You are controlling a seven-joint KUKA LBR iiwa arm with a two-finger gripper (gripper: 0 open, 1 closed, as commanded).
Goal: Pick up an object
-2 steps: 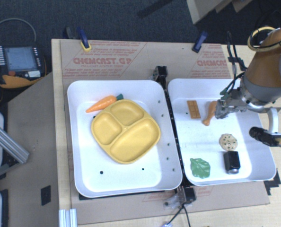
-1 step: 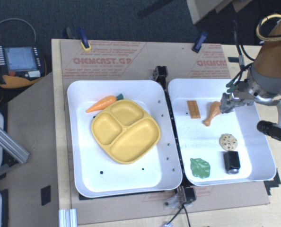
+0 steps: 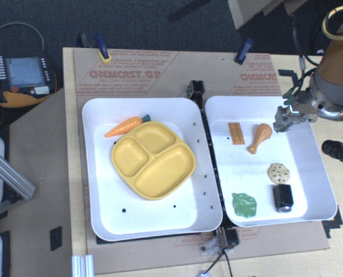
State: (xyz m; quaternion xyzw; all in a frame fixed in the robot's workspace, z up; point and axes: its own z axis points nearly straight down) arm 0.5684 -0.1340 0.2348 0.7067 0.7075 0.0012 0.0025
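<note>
Tan plastic drumstick (image 3: 260, 138) lies just left of the grey two-finger gripper (image 3: 282, 122); can't tell its opening, looks empty-handed. A closing finger could nudge the drumstick away.

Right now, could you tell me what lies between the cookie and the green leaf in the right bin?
Nothing: in the camera view, bare white bin floor separates the cookie from the green leaf.
</note>
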